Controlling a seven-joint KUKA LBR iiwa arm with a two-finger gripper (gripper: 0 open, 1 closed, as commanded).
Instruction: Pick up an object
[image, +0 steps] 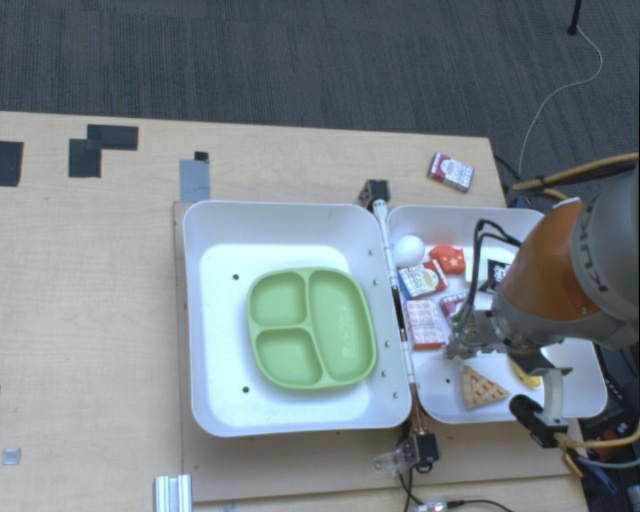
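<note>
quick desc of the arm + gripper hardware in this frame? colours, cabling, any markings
One arm: rounded grey housing with a wide orange band above the wrist. A thin black cable loops off the wrist side. The gripper is a small dark grey metal assembly below the band, over the right bin. No readable markings on the housing.
</note>
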